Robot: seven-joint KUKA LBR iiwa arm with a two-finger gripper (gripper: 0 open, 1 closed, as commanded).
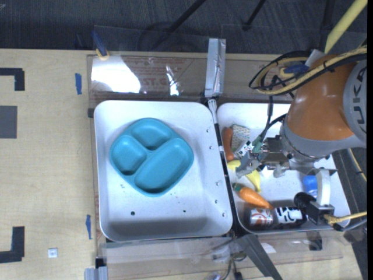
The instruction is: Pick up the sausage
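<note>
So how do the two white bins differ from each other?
The left bin holds a blue divided plate; the right bin holds small toy foods, among them a carrot. The arm's gripper hangs over the right bin, not the left. Both are shallow and white.

The tabletop (41, 174) looks like pale wood, matt and lightly grained. Both bins (116, 214) look like smooth white plastic with a soft sheen. The blue tray (152, 155) is smooth plastic, faintly glossy. The arm (326, 107) has a satin orange shell, and the carrot (254, 196) seems shiny plastic
</note>
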